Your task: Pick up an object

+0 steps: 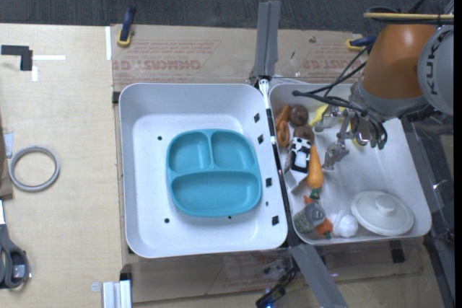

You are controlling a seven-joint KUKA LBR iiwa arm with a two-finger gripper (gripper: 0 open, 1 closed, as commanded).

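Note:
The right bin [382, 169] holds several small objects along its left side. An orange carrot [315, 168] lies beside a black and white toy [301, 154]. Behind them are a brown pastry-like piece [282, 128] and a dark brown lump [299, 115]. At the front sit a grey-green item [310, 218], a white ball [347, 226] and a white lidded dish [380, 211]. My gripper [338, 152] hangs over the bin just right of the carrot, with nothing visibly in it.
The left bin [141, 155] holds a blue divided plate [214, 173]. A grey divider bar [267, 40] runs between the bins at the back. A tape roll [32, 168] and scissors [11, 263] lie on the bench at far left.

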